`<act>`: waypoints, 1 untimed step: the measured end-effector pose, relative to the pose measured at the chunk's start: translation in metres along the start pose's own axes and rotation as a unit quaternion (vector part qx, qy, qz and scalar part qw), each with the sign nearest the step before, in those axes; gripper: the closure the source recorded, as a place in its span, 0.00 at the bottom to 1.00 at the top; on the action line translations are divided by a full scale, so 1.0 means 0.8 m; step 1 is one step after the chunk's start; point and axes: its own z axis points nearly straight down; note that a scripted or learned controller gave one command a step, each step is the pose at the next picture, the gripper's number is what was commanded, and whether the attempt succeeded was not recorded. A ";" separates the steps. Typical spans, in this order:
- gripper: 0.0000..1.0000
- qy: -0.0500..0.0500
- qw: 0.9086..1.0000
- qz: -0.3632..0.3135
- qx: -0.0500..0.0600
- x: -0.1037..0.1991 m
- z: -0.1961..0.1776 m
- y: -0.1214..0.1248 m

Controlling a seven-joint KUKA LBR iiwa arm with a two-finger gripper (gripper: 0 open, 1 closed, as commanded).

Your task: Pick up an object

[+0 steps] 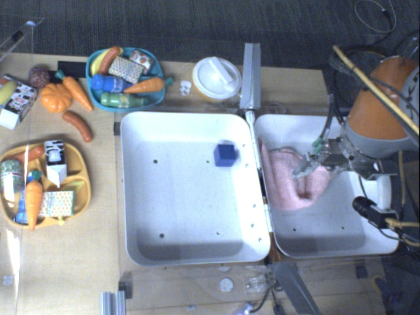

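Observation:
A small blue cube point(225, 154) lies in the left white bin point(164, 241), near its upper right corner. A crumpled pink cloth point(289, 182) lies against the left wall of the right white bin point(341, 241). My gripper point(310, 165) reaches in from the right and sits low over the cloth's upper right part, touching or nearly touching it. The grey arm with its orange band point(380, 110) rises behind it at the right edge of the bin.
Left of the bins, toy food lies loose on the bench: a blue bowl point(125, 77), a yellow tray point(46, 182), a pumpkin point(55, 98). A white lidded cup point(216, 77) stands behind the bins. Cables point(374, 215) hang at the right.

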 end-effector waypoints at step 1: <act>0.00 0.000 1.000 -0.005 -0.002 -0.011 0.111 0.031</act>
